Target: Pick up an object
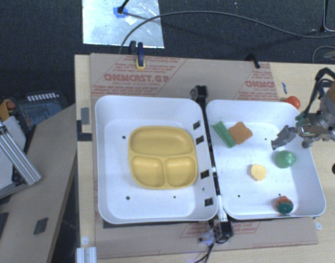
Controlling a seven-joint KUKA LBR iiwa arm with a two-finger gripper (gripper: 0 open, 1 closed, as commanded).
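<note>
**Gripper poised at the right bin's edge, nothing in its grasp**

In the left bin point(110, 147) lies a yellow divided tray point(159, 156), flat and alone, with three compartments and nothing in them. It is broad and shallow, a poor candidate for a two-finger pinch.

Across the centre divider, the right bin point(249, 201) holds the loose pieces. Near its upper left a green stick point(224, 134) rests touching an orange block point(240, 132). Further right and lower sits a small yellow piece point(258, 172), apart from the rest. A green ball point(285, 159) lies close to the right wall, and a red and green toy point(284, 204) sits in the lower right corner.

The gripper point(290, 135) reaches in over the right wall, just above the green ball. Whether its fingers are spread or pressed together cannot be told from this angle; no object shows between them.

The green ball looks like the nearest target. The risks seem plain: a round ball may roll away or squirt out under a slightly off-centre pinch, and its closeness to the wall leaves little room, so a finger could strike the rim or nudge the ball aside on descent.
</note>
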